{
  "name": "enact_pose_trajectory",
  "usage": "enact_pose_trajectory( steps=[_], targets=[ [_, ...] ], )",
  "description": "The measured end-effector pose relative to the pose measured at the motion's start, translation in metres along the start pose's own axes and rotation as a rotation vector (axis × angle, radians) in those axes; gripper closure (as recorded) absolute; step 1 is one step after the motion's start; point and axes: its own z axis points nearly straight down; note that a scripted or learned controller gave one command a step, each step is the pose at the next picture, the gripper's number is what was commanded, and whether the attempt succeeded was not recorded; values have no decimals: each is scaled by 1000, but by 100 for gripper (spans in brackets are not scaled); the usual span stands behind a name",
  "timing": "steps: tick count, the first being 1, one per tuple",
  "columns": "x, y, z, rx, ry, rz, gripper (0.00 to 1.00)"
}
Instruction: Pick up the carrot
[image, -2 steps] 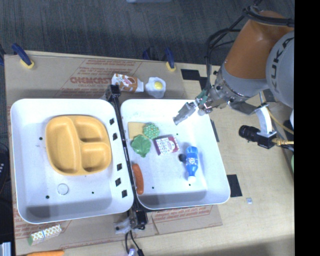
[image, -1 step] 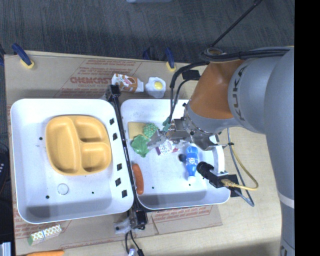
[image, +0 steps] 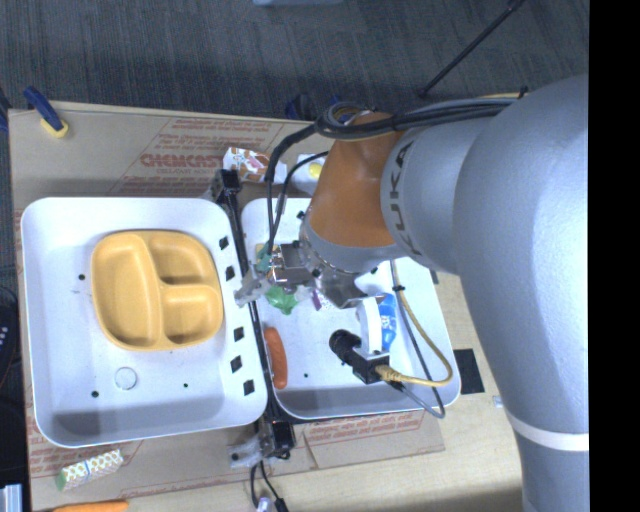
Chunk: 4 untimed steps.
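Across the right of the camera view, the big grey arm with its orange band (image: 350, 190) reaches over the cardboard-covered table (image: 180, 140) and hangs above the right shallow white plastic bin (image: 440, 385). Beside it, the left shallow white plastic bin (image: 50, 300) carries a yellow divided plastic tray (image: 155, 290). Under the wrist the jaws (image: 285, 278) sit low over the near-left part of the right bin, close to a small green item (image: 281, 301); whether they are released or clenched I cannot tell, since the wrist body hides them. A white and blue packet (image: 383, 322) lies to the right of that spot. The small orange carrot (image: 277, 358) rests on the floor of the right bin against its left wall, apart from the jaws and toward the bottom of the view. Its long axis runs roughly along that wall, so the next move probably calls for a short shift toward the near edge, with the closing direction set across the carrot's width.
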Motion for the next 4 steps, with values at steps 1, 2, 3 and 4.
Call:
enact_pose_trajectory(
  steps=[1, 2, 3, 4],
  targets=[
    [48, 15, 0, -3, -1, -102, 0],
    [34, 53, 0, -2, -2, -51, 0],
    [6, 122, -17, -5, -2, -270, 0],
    [-15, 123, -1, -2, -1, -322, 0]
  ],
)
